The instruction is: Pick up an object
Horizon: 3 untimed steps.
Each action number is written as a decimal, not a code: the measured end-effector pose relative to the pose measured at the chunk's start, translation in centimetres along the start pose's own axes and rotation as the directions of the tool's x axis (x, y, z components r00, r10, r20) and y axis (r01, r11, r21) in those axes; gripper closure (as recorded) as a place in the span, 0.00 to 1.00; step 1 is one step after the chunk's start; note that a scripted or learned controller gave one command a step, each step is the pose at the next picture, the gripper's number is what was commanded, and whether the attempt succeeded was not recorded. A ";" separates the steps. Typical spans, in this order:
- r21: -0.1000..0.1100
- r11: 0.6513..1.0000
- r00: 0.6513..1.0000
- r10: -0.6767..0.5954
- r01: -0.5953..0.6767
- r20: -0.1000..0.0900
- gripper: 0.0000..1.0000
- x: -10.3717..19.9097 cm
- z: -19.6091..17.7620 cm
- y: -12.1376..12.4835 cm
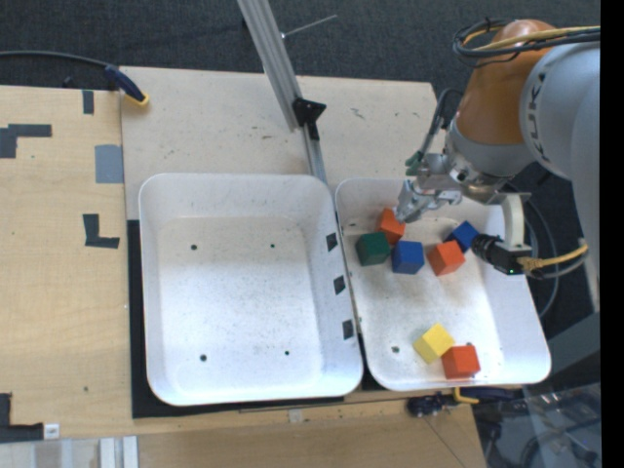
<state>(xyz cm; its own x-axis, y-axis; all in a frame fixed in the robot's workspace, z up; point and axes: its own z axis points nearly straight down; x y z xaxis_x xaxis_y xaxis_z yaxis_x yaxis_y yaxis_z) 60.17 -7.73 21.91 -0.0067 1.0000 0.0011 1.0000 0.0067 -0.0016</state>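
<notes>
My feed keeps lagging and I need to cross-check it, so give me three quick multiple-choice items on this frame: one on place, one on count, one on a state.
1. Where do the blocks lie?
A. left bin
B. right bin
C. on the bench

2. How many blue blocks are there?
A. one
B. two
C. three

3. Where is the gripper?
A. over the left bin
B. above the yellow block
C. at the orange block near the right bin's far edge

Key: 1 B, every block sits in the right bin, none in the left bin. 2 B, blue blocks at and. 3 C, the gripper sits just above the orange block, far from the yellow block.
</notes>
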 end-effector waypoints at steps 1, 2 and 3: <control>0.000 1.000 1.000 0.000 0.000 0.000 1.00 5.0 0.6 0.9; 0.000 1.000 1.000 0.000 0.000 0.000 1.00 9.7 0.9 2.1; -0.001 1.000 1.000 0.000 0.000 -0.001 1.00 14.8 0.9 3.5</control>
